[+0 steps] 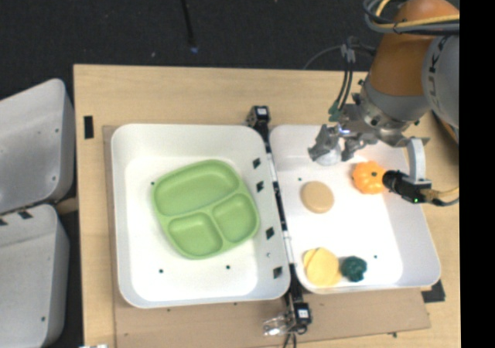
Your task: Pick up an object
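Observation:
My gripper (329, 148) hangs over the back of the right bin (402, 250), close to its far left corner. A tan round piece (317, 196) lies just in front of it, apart from it. To the gripper's right sits an orange piece (368, 178), beside the wrist. At the bin's front edge, a yellow round piece (320, 265) and a small dark green piece (353, 267) rest side by side. Nothing shows in the gripper's grasp.
The left bin (135, 261) holds a green divided tray (205, 207) with three compartments. A ridge with black clips (272, 192) separates the two bins. The grey and orange arm (402, 68) comes in from the upper right.

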{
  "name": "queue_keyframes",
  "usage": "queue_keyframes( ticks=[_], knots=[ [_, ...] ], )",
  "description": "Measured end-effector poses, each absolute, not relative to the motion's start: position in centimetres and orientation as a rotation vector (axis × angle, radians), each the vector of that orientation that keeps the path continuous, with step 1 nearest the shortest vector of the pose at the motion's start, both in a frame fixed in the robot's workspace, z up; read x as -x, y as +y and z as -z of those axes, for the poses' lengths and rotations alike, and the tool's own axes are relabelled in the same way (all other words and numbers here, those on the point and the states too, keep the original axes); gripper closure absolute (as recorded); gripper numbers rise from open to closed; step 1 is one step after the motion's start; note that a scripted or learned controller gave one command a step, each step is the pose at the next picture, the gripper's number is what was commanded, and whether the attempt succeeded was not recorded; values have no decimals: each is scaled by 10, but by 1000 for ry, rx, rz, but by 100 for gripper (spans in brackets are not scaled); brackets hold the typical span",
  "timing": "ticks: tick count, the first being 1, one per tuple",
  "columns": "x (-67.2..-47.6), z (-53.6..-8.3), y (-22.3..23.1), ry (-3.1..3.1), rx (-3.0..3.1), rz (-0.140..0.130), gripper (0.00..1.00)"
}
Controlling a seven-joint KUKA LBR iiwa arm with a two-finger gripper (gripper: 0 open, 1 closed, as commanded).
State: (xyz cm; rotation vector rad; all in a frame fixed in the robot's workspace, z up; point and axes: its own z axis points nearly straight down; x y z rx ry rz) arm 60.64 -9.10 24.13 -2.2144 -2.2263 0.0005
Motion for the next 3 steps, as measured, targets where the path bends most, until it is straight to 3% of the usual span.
queue_keyframes(
  ticks=[2,3],
  knots=[
    [-601,-254,5,-2229,2213,1,100],
    [-588,-240,60,-2227,2212,-1,100]
  ],
)
